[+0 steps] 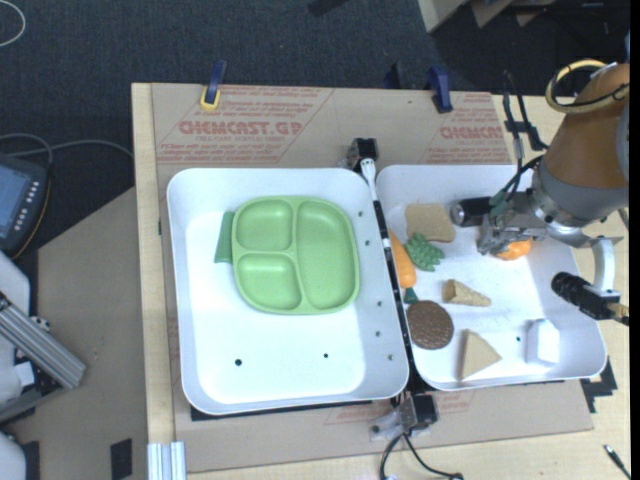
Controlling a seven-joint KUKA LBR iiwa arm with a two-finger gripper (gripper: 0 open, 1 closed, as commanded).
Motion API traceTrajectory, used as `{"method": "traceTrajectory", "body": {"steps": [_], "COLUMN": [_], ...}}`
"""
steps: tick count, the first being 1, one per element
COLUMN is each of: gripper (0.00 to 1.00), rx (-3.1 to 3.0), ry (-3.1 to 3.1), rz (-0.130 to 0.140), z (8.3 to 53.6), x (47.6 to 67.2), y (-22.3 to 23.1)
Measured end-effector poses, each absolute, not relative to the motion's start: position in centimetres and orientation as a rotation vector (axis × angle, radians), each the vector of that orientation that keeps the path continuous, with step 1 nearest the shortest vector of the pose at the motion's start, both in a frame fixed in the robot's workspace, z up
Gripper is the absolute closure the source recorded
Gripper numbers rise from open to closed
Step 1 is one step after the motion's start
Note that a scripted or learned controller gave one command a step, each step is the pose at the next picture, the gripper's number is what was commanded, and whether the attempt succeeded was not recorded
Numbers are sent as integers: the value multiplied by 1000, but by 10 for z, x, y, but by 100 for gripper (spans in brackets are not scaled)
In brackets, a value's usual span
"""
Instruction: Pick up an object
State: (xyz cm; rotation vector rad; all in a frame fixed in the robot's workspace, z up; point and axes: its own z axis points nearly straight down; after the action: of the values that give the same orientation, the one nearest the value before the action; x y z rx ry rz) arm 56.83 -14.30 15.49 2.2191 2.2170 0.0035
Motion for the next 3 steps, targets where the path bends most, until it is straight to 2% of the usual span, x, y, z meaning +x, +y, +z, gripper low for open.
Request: {"method": "traceTrajectory", "body": {"steps": [2, 3], "gripper": [100, 100], "rx": [2216, 2214], "ry": [2219, 2228], "rz": [4, 5], "z": [227, 217], "x": [566, 587], "y": [-143, -88]}}
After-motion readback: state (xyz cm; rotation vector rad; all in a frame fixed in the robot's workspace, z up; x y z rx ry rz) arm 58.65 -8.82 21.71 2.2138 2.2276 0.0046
